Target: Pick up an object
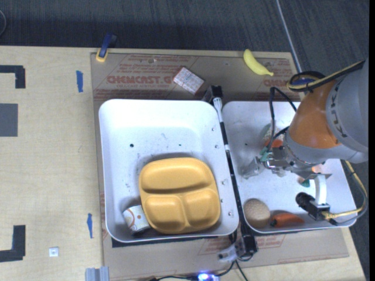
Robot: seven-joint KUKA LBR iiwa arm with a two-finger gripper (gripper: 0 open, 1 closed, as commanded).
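two white bins (111, 122), one yellow tray (179, 193), one banana (256, 63), perhaps one potato (256, 211)

Single fixed camera above bench (41, 157); looks down at slant; both bins (111, 116) in frame

The pale wooden worktop (47, 174) carries a brown cardboard sheet (140, 78) at centre frame, with two shallow white bins (111, 157) side by side on it. On the cardboard's upper edge lie a yellow banana (256, 63), a small patterned card (187, 79) and a blue-and-yellow clamp (105, 47).
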